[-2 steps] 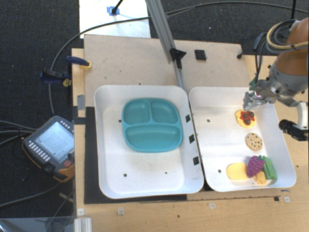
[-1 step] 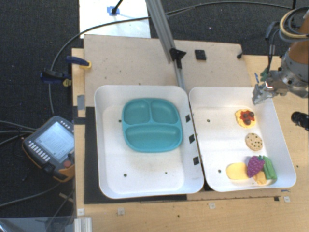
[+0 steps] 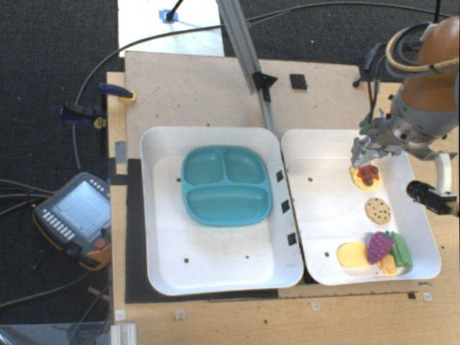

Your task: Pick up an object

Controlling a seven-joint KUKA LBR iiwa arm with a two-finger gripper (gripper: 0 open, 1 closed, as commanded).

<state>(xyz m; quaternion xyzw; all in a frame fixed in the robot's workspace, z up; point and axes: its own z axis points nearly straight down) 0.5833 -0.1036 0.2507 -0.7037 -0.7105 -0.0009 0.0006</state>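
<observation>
One view is all we have, from above, and in it we see the hand low over the right bin, at the upper edge of a small tart with red fruit on it. Whether the hand is released or clenched we cannot tell; its tip is blurred against the tart. We judge the tart flat and low, so a grab could skid off its rim, or push it toward the bin wall. Should the arm aim elsewhere, the clustered food in the lower corner risks a double catch. We count two bins, one teal plate in the left bin, one tart, one cookie, one grape bunch, one yellow slice and one green piece.
</observation>
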